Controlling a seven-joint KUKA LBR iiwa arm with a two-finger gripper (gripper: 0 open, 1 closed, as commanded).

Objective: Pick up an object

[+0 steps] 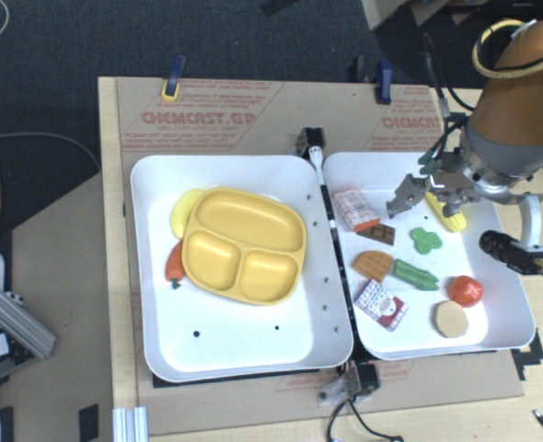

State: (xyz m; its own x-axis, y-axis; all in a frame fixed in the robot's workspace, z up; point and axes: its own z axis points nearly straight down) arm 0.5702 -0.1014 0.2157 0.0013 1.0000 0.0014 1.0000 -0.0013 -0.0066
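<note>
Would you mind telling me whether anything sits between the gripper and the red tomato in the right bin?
Nothing visibly blocks it from above. The gripper hovers over the right bin's far side, and the red tomato lies exposed nearer the front, with a green piece roughly between them and a tan round piece beside it.

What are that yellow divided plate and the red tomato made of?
The yellow divided plate looks like moulded plastic: one even colour, rounded compartment walls, a soft sheen. The red tomato in the right bin seems to be a plastic toy, smooth and evenly red, though the view is too coarse to be sure.
</note>
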